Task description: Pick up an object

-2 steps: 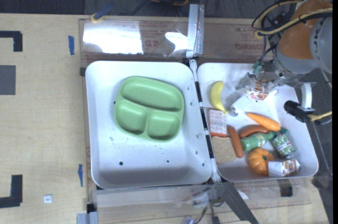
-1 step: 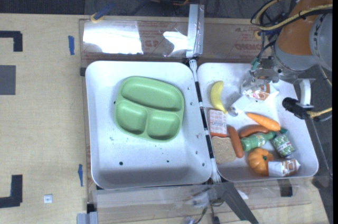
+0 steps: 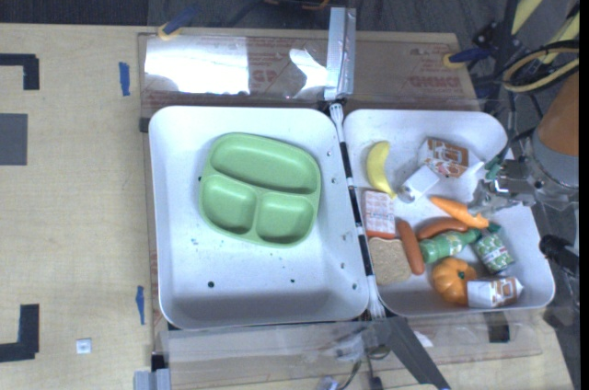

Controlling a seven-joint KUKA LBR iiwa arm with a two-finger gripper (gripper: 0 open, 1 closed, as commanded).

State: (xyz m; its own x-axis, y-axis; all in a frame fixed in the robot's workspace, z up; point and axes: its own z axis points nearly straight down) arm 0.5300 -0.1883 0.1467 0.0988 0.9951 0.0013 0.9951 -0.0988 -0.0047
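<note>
Left shallow white plastic bin (image 3: 175,223): one pale green three-compartment plate (image 3: 260,187), resting flat.

Right shallow white plastic bin (image 3: 529,236): yellow banana (image 3: 379,166) near the dividing wall; small white and red carton (image 3: 445,158) behind; orange carrot (image 3: 458,212); red sausage (image 3: 411,246); green bottle (image 3: 448,245); orange pumpkin (image 3: 454,279); dark green can (image 3: 495,251); white tube (image 3: 494,291) at the front rim.

My fingers (image 3: 497,187) sit over that bin's right side, just above the carrot.

Pale wooden surface (image 3: 74,195) around both bins.

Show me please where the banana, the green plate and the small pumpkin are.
banana (image 3: 379,167): camera view, middle of its yellow body.
green plate (image 3: 260,187): camera view, ridge between its compartments.
small pumpkin (image 3: 451,279): camera view, middle of its orange side.
</note>
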